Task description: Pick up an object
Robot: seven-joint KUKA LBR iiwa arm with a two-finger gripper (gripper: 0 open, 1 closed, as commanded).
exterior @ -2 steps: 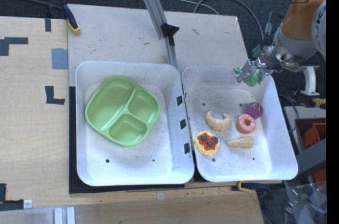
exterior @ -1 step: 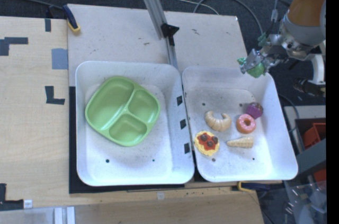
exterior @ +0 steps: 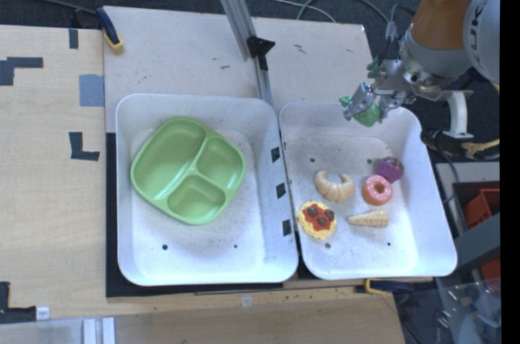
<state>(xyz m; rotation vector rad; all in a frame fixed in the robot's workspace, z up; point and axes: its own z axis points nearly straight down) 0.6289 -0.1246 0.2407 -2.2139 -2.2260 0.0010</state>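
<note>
Two bins: shallow white trays side by side on the bench, the left bin and the right bin, their inner rims touching along the middle.
Left bin contents: one green divided plate with three compartments, lying flat toward the bin's upper left; its compartments look bare.
Right bin contents: a croissant near the centre, a pink frosted donut just beside it to the right, a purple piece touching the donut's upper edge, a pale cone-shaped piece lying on its side below the donut, and a round yellow tart with red topping toward the bin's lower left.
Arm: grey with an orange band, reaching in from the right above the right bin's far rim.
Gripper: poised over the right bin's upper edge, its fingers closed around a small green object that shows between them, lifted clear of the bin floor.
Task's thing: the small green object, up at the gripper, well apart from the five pieces lying in the bin.
Writing: no readable brand or label on any item; too small to tell on the dark marks along the bins' middle rims.
</note>
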